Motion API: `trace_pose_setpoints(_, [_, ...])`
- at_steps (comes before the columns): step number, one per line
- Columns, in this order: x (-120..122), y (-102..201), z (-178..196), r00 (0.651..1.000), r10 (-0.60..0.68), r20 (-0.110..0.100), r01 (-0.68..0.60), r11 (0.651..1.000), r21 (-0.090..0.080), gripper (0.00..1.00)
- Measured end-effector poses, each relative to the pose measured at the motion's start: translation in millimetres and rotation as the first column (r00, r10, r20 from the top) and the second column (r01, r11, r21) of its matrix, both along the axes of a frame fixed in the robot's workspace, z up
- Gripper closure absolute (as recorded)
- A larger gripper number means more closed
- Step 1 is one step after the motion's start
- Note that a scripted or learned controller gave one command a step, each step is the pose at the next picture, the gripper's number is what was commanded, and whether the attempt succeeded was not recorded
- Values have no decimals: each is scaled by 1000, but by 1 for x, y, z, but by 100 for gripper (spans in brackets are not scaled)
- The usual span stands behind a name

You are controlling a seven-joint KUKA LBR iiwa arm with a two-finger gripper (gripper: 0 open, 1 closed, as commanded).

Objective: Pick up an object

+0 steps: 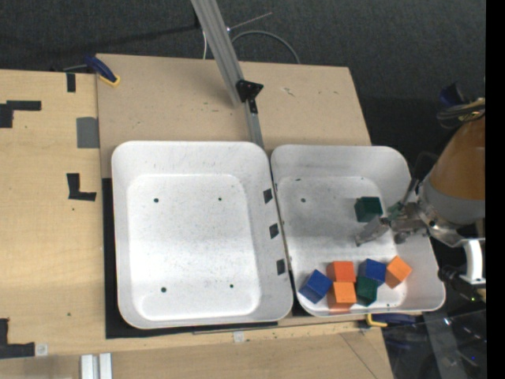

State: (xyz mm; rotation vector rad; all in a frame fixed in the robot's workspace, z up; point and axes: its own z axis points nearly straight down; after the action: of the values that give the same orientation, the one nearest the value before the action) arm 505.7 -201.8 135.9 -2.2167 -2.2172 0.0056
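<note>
The arm (461, 176) leans in over the right edge of the right bin (331, 160), its orange band high at the view's right and the grey wrist below it. The gripper (371, 231) points left and a little toward the near edge, low over the bin floor. Its grey fingers (367, 234) blur together, so whether they are parted or closed cannot be told, and nothing shows between them.

A dark green cube (368, 208) sits just above the fingertips, near the bin's right wall, apart from the rest; whether it touches the gripper cannot be told. It looks squat, with no clear long axis.

Along the bin's near edge lies a cluster: a blue cube (316, 285) at the left, two orange cubes (342, 281) stacked front to back, a green cube (366, 290), another blue block (374, 271), and an orange block (398, 271) tilted toward the near right corner.

The left bin (189, 227) lies beside it on the bench (158, 93).
</note>
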Motion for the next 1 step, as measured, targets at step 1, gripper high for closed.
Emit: trace_pose_setpoints(1, [2, 0, 13, 1000, 2, 5, -2, 1000, -1, 100])
